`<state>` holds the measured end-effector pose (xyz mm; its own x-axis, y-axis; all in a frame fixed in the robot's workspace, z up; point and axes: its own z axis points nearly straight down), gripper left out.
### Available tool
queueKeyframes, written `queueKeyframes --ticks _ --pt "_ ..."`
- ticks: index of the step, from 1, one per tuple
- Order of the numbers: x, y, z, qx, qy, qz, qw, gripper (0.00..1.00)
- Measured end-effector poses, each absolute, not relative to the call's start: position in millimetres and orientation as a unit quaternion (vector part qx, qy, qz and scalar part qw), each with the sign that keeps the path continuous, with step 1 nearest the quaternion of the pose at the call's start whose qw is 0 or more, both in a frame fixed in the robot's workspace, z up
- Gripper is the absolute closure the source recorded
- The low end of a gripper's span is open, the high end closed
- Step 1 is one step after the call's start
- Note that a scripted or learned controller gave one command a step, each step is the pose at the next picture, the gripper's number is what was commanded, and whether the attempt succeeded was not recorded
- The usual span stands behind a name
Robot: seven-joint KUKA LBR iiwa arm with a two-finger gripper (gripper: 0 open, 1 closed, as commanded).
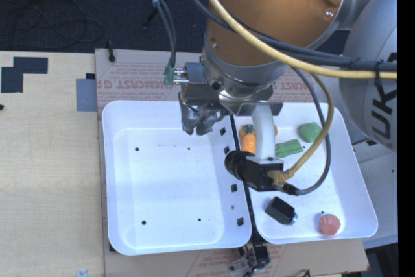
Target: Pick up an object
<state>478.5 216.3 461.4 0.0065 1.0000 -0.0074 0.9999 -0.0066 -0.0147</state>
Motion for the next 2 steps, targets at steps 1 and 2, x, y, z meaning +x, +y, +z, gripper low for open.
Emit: queueKeyframes --ticks 1,2 --pt "507.3 237 505 -0.707 -0.707 -0.0006 0.000 1.00" --pt "566.0 244 539 -0.707 -0.707 -0.0002 -0.001 1.00"
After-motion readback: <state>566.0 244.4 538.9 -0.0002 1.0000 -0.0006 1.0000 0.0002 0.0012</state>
